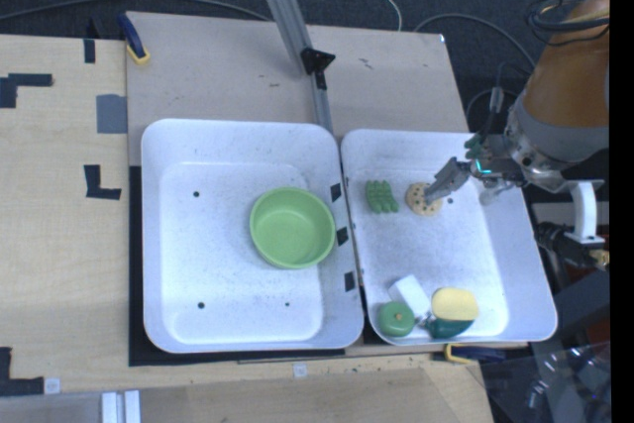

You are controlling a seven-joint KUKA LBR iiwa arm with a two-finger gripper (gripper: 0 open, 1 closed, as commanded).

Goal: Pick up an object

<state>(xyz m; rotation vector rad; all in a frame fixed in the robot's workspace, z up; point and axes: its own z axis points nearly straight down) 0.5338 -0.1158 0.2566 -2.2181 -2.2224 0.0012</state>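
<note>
We see the jaws (439, 189) low in the right bin (520, 263), just beside a tan cookie (423, 198); we cannot tell how they stand. A green bowl (291, 228) sits in the left bin (178, 243).

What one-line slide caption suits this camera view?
Pincer hovers by a biscuit in the right bin; green bowl sits in the left bin.

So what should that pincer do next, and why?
Probably ease straight down a little onto the tan cookie-like piece. The pincer sits right at its upper right edge in the right bin, with nothing visibly held. The green ridged piece lies apart to its left, so it is unlikely to interfere.
</note>
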